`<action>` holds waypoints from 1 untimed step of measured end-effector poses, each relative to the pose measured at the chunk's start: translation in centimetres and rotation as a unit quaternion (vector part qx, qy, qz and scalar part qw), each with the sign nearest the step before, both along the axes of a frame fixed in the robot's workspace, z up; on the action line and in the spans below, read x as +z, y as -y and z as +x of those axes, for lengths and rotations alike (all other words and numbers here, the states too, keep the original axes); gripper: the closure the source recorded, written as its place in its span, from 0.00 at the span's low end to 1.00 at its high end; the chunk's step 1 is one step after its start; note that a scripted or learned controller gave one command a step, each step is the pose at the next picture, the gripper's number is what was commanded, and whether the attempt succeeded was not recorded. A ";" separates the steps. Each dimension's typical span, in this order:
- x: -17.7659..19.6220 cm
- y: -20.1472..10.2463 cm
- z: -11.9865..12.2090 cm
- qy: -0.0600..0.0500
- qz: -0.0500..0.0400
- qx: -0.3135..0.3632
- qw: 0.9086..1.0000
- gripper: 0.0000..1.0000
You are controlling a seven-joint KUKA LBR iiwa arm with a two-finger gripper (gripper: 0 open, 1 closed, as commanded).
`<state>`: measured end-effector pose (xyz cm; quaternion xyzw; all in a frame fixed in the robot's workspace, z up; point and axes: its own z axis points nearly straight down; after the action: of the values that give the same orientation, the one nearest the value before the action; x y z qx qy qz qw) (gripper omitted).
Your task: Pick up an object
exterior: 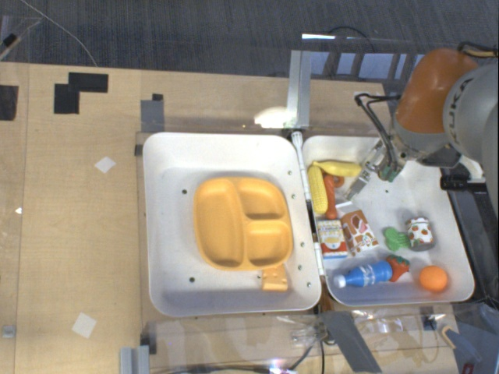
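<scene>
Nothing looks lifted yet: the gripper [366, 176] hangs low in the right bin [460, 232] just beside the banana [337, 167] and corn [316, 188], whether spread or closed I cannot tell, so the grasp and lift remain.
</scene>
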<state>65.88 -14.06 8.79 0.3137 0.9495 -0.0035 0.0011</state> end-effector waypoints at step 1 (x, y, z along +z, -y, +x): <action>2.6 -2.7 -3.2 0.006 0.003 0.000 1.000 0.00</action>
<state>62.72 -11.36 11.39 0.3141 0.9494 0.0014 0.0059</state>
